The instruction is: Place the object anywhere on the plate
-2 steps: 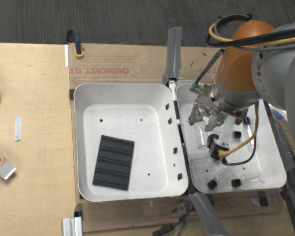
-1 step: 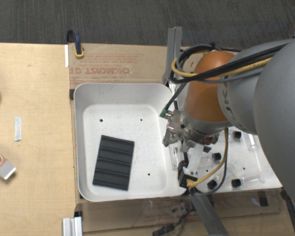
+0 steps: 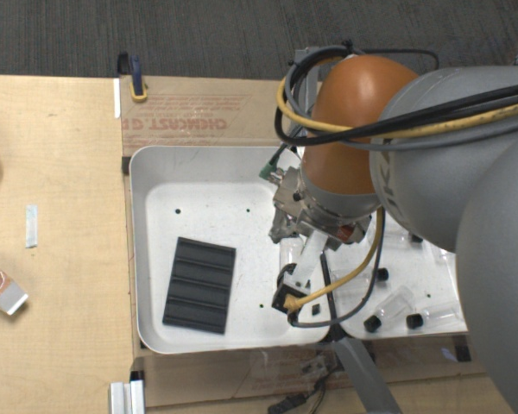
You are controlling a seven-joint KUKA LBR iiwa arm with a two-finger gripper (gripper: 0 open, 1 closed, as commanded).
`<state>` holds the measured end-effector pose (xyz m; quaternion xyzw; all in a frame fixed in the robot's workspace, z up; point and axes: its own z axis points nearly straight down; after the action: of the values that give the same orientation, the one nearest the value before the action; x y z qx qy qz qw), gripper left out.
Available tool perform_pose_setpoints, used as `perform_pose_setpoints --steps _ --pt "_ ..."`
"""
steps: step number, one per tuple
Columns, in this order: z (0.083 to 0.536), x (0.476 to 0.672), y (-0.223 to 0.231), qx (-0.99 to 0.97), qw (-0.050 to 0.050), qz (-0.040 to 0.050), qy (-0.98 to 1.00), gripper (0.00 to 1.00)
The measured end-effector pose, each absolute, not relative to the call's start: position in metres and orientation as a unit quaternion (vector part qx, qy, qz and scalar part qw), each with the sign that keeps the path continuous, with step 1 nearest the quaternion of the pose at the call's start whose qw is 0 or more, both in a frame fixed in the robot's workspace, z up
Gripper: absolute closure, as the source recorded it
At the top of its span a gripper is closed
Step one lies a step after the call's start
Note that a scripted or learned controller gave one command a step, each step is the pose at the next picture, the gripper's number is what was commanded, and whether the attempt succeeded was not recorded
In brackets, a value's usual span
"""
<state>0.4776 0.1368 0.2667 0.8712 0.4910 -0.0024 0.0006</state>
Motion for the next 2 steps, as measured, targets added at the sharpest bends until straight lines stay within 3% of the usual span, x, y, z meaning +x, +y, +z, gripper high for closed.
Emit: perform_pose_setpoints --steps 1,2 --pt "0.2021 0.4766 0.2089 0.859 0.000 -0.0038 0.511 1.00" --pt "0.2021 0.4766 0.2088 0.859 0.000 -0.0038 0.511 0.00"
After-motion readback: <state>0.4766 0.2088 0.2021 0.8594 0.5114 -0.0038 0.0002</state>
